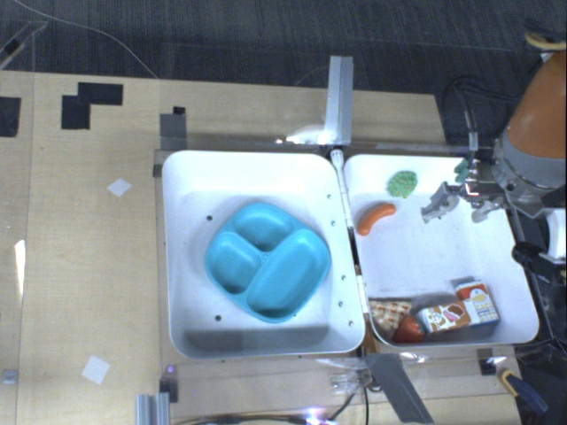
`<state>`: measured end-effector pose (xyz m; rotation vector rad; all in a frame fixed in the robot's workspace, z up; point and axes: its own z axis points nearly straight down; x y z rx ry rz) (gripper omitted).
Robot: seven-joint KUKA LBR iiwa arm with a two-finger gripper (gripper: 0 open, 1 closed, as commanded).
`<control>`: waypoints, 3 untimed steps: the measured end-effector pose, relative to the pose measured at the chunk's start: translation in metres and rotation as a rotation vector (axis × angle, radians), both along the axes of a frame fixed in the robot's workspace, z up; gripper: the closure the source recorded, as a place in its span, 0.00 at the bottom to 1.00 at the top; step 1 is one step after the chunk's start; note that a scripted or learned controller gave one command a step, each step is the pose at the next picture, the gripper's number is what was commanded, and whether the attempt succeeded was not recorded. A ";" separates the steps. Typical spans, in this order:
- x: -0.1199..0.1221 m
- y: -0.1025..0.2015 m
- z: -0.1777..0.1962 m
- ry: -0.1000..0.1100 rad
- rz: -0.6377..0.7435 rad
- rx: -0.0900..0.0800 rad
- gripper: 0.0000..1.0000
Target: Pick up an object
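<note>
One blue tray [268,260], one sausage [375,217], one broccoli [402,183], one carton [458,311]

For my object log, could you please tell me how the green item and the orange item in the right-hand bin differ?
The green item is small, roundish and bumpy; the orange item is longer, smooth and sausage-shaped, lying at a slant. The green item sits nearer the bin's far wall, the orange item nearer the divider. Both lie loose on the right bin floor, left of the gripper.

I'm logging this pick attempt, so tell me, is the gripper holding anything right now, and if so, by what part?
Nothing is held. The gripper hangs over bare floor of the right bin, apart from the green object and the orange sausage-shaped object.
</note>
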<state>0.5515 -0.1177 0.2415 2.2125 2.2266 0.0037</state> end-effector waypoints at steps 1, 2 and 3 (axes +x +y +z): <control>0.051 0.014 -0.120 0.004 -0.246 0.001 0.00; 0.019 0.000 -0.073 0.001 -0.455 0.002 0.00; 0.008 0.048 -0.057 0.001 -0.242 0.001 0.00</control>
